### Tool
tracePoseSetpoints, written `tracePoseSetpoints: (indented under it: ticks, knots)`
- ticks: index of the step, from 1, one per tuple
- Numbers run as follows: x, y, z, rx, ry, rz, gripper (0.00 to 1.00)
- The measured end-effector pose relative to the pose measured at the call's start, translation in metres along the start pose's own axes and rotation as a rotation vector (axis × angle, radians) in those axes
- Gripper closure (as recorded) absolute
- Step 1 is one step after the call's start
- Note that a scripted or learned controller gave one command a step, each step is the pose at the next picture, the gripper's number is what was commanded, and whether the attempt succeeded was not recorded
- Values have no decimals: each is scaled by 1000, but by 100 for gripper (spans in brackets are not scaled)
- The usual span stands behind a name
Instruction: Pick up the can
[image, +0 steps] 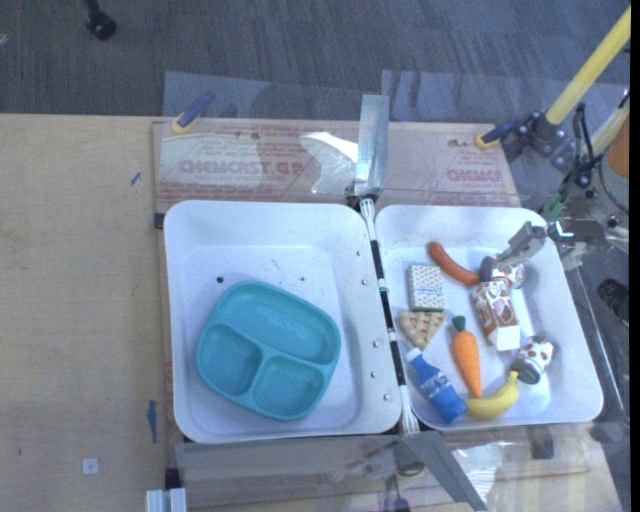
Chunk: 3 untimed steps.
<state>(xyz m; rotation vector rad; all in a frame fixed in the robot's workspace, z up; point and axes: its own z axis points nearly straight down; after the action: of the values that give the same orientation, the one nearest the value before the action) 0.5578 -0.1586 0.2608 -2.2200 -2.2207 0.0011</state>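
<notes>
In the right bin (578, 330), a short red-and-white can (536, 357) with a grey end lies on its side near the front right corner, just above the tip of a banana (497, 399). My gripper (504, 258) hangs low over the bin's back right part, over the top end of a longer red-and-white carton (497, 312). That puts it roughly a hand's width behind the can and not touching it. The grey wrist reaches in from the right edge.
The right bin also holds a sausage (452, 263), a small white box (426, 286), a pizza slice (422, 326), a carrot (466, 359) and a blue bottle (436, 385). A teal divided plate (266, 349) lies in the left bin (200, 240).
</notes>
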Motion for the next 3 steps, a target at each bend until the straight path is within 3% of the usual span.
tracePoseSetpoints:
  ticks: [1,2,3]
  knots:
    - [-40,64,78,-3,-2,59,0]
    - [-44,76,164,-6,8,87,0]
    - [-46,75,154,-1,2,87,100]
